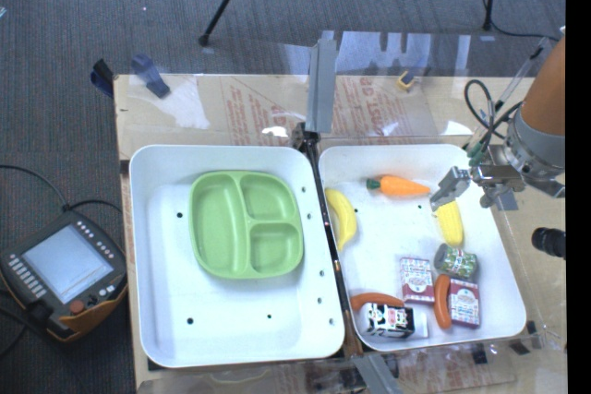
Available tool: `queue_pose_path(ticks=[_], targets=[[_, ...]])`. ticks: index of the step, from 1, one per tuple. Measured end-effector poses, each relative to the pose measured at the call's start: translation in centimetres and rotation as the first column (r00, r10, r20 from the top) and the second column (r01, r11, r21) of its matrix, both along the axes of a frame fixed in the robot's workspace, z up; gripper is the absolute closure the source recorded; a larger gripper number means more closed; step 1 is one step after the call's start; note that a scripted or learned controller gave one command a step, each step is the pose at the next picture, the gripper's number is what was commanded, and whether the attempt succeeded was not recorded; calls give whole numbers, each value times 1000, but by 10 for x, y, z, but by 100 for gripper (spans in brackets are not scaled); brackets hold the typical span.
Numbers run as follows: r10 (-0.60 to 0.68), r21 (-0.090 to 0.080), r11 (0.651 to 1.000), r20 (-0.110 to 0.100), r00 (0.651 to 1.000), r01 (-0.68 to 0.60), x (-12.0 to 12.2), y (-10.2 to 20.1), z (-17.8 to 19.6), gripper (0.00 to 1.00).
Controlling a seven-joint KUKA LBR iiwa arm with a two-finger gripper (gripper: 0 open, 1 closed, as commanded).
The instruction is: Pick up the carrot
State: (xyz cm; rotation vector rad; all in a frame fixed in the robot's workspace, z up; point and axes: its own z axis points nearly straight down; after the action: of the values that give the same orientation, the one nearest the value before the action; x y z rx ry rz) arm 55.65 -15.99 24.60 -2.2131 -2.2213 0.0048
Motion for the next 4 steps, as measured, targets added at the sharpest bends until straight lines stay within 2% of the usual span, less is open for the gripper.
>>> queue_pose_path(ticks=[1,2,3,4], targets=[[-7,-1,1000,4,1000,7,74,25,-159,0],[-7,1,1000,1,1000,7,74,25,-152,100],[-8,1,1000,1,1000,8,74,25,-152,0],[-8,3,1000,-3,1000,8,74,25,-144,100]])
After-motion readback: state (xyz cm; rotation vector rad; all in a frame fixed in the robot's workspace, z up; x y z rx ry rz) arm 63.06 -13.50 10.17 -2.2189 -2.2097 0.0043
